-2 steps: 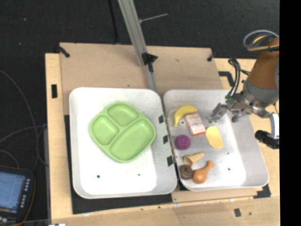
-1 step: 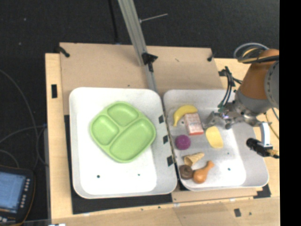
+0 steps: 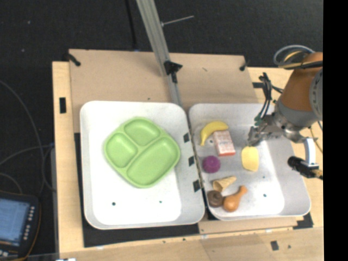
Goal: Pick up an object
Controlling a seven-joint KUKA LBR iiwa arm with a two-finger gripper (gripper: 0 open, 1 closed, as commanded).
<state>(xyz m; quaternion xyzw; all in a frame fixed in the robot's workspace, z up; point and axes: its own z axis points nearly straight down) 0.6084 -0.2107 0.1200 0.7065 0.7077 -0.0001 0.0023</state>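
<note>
pretty plain setup: a light wooden bench (image 3: pixel 64 145) sitting on a dark, almost black floor (image 3: pixel 32 31). a slanted metal pole (image 3: pixel 155 34) rises behind it, and a small lit screen (image 3: pixel 15 222) glows bottom left.

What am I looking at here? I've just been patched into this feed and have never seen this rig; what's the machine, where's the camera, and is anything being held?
One fixed camera looks down at a slant on a bench with two shallow white bins. The grey robot arm with an orange band reaches in from the right; its end effector hangs over the right bin, just above a pale yellow lemon-shaped toy. Nothing is visibly held. That bin also has a yellow toy banana, a small pink-and-white box, a purple ball, a toy ice-cream cone, a brown doughnut-like piece and an orange pear-shaped toy. The left bin holds a green divided plastic plate.
</note>
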